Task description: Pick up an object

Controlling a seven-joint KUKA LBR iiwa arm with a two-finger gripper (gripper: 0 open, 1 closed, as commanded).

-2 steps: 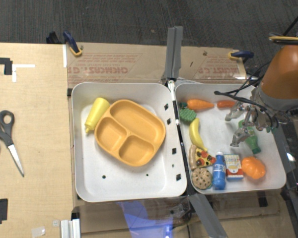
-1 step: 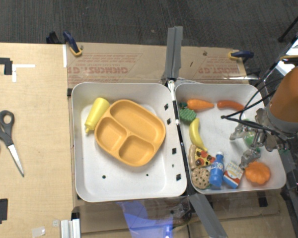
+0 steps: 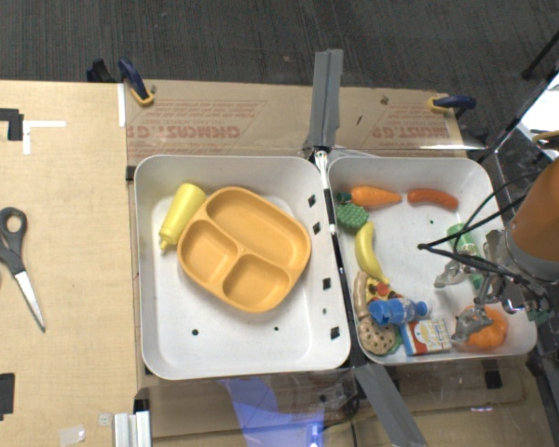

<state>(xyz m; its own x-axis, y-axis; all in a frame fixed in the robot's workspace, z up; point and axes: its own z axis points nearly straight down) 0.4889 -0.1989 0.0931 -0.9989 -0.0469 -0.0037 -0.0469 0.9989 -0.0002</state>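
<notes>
My gripper (image 3: 458,302) hangs low over the right bin (image 3: 405,173), near its right front corner, with the grey arm and orange band (image 3: 545,214) coming in from the right. Its fingers (image 3: 447,276) stand open, with only white bin floor between them. An orange fruit (image 3: 489,335) lies just beside the nearer finger, apart from the gap. A small carton (image 3: 430,335) and a blue toy (image 3: 388,311) sit to the gripper's left. Further back are a banana (image 3: 367,253), a carrot (image 3: 376,196), a red sausage (image 3: 433,197) and a green piece (image 3: 352,215).
The left bin (image 3: 158,324) holds a yellow divided tray (image 3: 242,248) and a yellow bottle (image 3: 181,214). A cookie (image 3: 376,338) lies at the right bin's front left. Scissors (image 3: 14,261) rest on the bench at far left. Black cables (image 3: 475,222) cross the right bin's right side.
</notes>
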